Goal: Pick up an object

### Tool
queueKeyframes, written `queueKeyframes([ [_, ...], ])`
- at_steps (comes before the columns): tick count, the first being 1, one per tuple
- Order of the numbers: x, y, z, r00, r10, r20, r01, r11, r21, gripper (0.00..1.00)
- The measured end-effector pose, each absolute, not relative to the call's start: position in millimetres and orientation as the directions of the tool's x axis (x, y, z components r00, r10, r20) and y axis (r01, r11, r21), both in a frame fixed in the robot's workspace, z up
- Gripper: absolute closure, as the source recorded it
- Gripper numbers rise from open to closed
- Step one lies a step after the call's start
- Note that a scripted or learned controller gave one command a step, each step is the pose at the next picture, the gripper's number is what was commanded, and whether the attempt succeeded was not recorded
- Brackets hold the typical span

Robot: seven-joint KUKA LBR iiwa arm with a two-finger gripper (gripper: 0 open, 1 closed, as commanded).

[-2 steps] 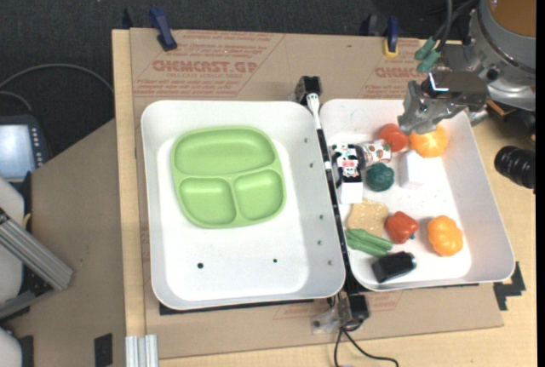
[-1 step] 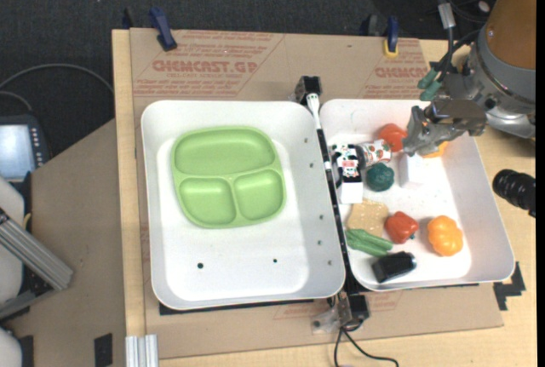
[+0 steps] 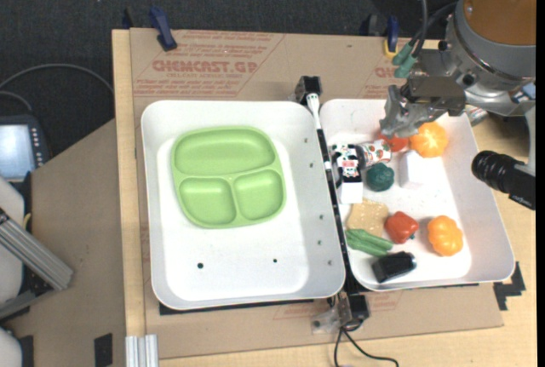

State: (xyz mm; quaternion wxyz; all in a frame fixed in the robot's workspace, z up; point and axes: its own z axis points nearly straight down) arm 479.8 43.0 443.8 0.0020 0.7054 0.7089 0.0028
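The arm reaches in over the right bin (image 3: 490,212) and the gripper (image 3: 400,134) hangs low at that bin's far side, right over a small red-and-white piece (image 3: 380,152) and just beside an orange fruit (image 3: 428,140). Whether the pincer is released or clenched, I cannot tell; the wrist housing covers that from above. Nothing is visibly lifted clear, so I read this as the descent-and-grasp step, with the pick not yet made. The likely target is that red-and-white piece, touching or nearly under the tool. Nearer the bin's front lie a teal ball (image 3: 380,178), a red pepper (image 3: 401,226), a second orange fruit (image 3: 444,236), a green bean (image 3: 368,242) and a black block (image 3: 393,266). Next calls for a firm close and a straight lift without nudging the orange fruit.
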Motion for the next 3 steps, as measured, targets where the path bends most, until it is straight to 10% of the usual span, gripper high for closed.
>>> queueKeyframes([
  [1,479.6,26.6,388.5,0.003,1.000,-0.001,1.000,-0.003,-0.007,1.00],
  [2,479.8,46.8,432.3,-0.003,1.000,0.001,1.000,0.003,0.007,1.00],
  [3,479.6,45.7,430.0,-0.001,1.000,0.000,1.000,0.001,0.002,0.00],
])
